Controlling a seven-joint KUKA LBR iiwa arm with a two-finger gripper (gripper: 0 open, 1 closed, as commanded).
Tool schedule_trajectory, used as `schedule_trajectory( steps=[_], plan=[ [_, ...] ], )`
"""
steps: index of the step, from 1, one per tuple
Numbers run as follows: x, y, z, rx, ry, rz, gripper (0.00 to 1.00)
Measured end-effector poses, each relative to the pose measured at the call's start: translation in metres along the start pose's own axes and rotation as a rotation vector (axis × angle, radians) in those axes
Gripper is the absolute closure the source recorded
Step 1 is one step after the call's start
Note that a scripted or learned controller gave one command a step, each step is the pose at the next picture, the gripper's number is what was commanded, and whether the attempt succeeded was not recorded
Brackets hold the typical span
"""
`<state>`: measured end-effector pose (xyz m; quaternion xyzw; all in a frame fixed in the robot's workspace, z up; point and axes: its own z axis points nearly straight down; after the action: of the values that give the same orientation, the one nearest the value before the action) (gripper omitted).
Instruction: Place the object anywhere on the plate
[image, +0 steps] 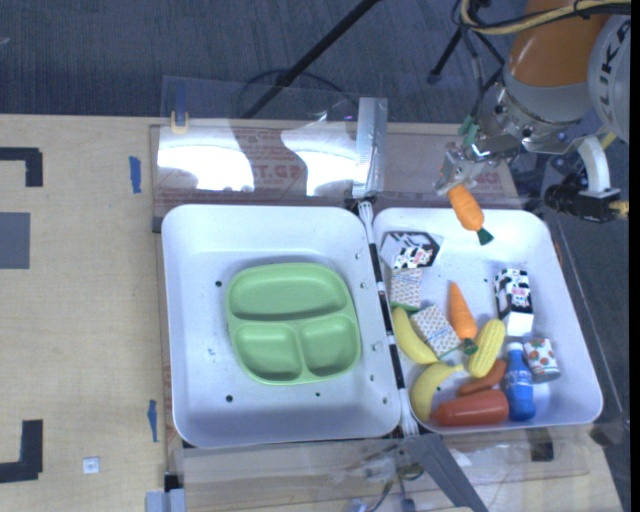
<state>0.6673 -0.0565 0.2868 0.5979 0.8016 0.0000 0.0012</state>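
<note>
arm: cut by top edge | claw fingers: blurred, perhaps gripping carrot

Partial letters "UK" on arm housing, top right; patterned cartons in right bin illegible.

Bright overhead light, glare on clear panel

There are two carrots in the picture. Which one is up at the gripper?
The carrot over the right bin's far edge, hanging just under the gripper. The other carrot lies lower down, among the bananas and corn in that bin.
</note>
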Motion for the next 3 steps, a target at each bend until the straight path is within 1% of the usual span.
schedule_trajectory(
  steps=[1,2,3],
  plan=[
    [0.098,0.001,0.081,0.001,0.002,-0.13,1.0],
    [0.097,0.001,0.08,0.0,0.002,-0.129,0.0],
    [0.098,0.002,0.07,-0.004,0.001,-0.13,1.0]
  ],
)
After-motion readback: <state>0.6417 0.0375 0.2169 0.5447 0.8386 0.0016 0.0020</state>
